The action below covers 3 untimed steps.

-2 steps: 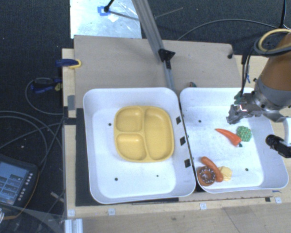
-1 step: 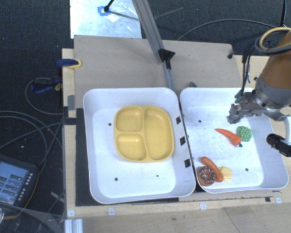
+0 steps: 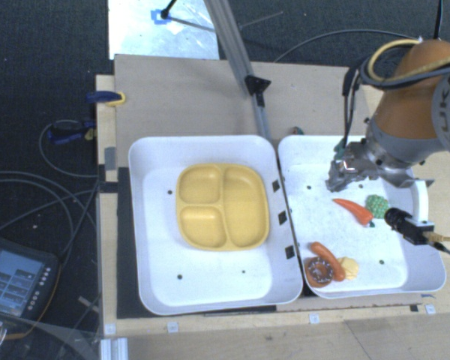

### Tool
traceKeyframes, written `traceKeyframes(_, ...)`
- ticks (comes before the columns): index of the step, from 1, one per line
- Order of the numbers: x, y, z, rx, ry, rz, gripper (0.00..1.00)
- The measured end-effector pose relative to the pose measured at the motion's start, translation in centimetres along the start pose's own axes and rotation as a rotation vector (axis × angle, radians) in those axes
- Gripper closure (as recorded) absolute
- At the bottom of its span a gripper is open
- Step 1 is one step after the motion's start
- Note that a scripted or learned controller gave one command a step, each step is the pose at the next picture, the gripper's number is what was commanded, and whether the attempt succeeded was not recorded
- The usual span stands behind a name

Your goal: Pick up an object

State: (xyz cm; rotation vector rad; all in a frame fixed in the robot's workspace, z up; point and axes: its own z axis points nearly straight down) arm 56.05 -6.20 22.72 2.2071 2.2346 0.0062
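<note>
The claw (image 3: 343, 175) hangs low over the upper part of the right bin (image 3: 315, 152); whether it is open or closed cannot be told. An orange carrot (image 3: 352, 209) lies just below it, beside a green broccoli piece (image 3: 376, 204); a sausage (image 3: 327, 257), a doughnut (image 3: 318, 271) and a pale yellow piece (image 3: 349, 267) sit together near the bin's lower edge; a yellow divided plate (image 3: 223, 205) rests in the left bin (image 3: 154, 223).

Pincer (image 3: 340, 177) over right bin (image 3: 304, 156), near carrot (image 3: 353, 209); left bin (image 3: 146, 163) holds yellow plate (image 3: 223, 205).
</note>
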Motion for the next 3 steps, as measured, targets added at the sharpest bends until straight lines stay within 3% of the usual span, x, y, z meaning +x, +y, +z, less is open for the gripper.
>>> traceKeyframes(3,15.3,-1.9,1.3,0.002,0.001,0.000,1.00)
